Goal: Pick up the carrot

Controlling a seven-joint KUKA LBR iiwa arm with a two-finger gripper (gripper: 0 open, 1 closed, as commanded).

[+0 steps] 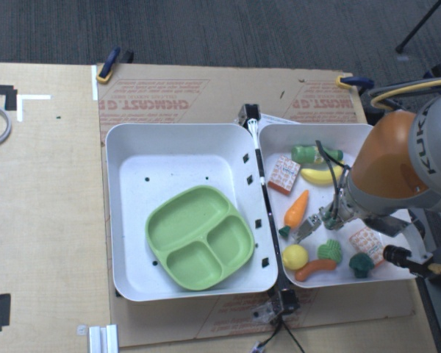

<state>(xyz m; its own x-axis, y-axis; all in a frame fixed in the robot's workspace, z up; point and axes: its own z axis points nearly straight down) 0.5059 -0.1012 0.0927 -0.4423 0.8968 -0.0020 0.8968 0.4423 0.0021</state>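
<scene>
**Carrot pick: gripper low at the carrot's right, crowded bin**

Left bin [121,197]: you have one green divided plate [200,237] lying toward its front-right part. Nothing here concerns the pick.

Right bin [273,134]: the carrot [297,209] lies tilted near the left wall, about midway front to back, orange body up and green top at its lower end. Behind it sits a small red-and-white box [284,175]; further back, a green vegetable [316,154] and a banana [320,176]. Toward the front edge you find a lemon [295,257], a sausage-shaped orange piece [315,268], a broccoli [329,251], a second patterned box [366,240] and a dark green piece [361,265].

Gripper [312,225]: it sits just beside the carrot's right side, low in the bin. You cannot tell from this view whether it is spread or closed, and nothing shows between its tips.

Risks, as a judgement: the tips look offset to the carrot's right, so a close may miss or only nudge it against the left wall. The tilted, tapered body may slip out. The lemon and broccoli nearby may be knocked or caught instead.
</scene>
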